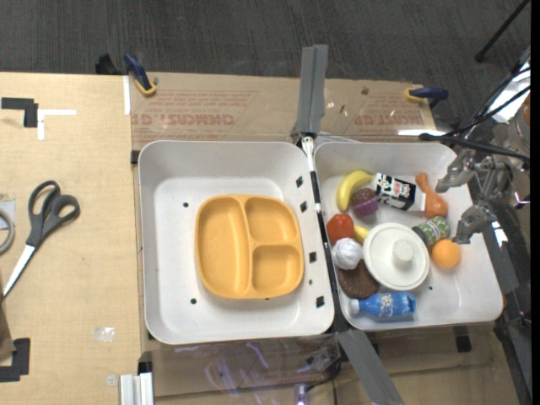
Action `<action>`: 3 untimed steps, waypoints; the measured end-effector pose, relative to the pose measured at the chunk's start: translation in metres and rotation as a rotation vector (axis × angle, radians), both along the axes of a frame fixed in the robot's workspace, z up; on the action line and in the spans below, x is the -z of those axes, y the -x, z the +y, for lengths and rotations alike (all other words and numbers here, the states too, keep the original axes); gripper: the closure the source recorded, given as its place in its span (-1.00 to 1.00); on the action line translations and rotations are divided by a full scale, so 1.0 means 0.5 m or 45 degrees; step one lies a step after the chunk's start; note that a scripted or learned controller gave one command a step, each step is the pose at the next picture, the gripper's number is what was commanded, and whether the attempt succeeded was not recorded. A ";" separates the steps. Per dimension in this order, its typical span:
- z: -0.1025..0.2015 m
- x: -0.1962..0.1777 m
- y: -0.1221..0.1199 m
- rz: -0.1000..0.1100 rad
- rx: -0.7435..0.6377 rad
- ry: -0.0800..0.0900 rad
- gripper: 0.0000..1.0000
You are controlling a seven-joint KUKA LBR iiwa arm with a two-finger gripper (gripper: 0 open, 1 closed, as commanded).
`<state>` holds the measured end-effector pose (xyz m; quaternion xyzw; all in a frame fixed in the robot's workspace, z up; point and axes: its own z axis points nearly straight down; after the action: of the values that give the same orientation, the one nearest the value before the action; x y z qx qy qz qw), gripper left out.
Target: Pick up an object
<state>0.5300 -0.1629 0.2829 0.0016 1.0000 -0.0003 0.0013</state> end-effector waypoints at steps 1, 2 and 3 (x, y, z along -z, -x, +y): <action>-0.009 0.302 -0.096 -0.041 0.339 0.005 -1.00; 0.073 0.327 -0.162 -0.066 0.446 -0.001 -1.00; 0.003 0.333 -0.196 -0.053 0.575 -0.028 -1.00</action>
<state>0.6278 -0.1614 0.1162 0.2254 0.9740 0.0102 0.0216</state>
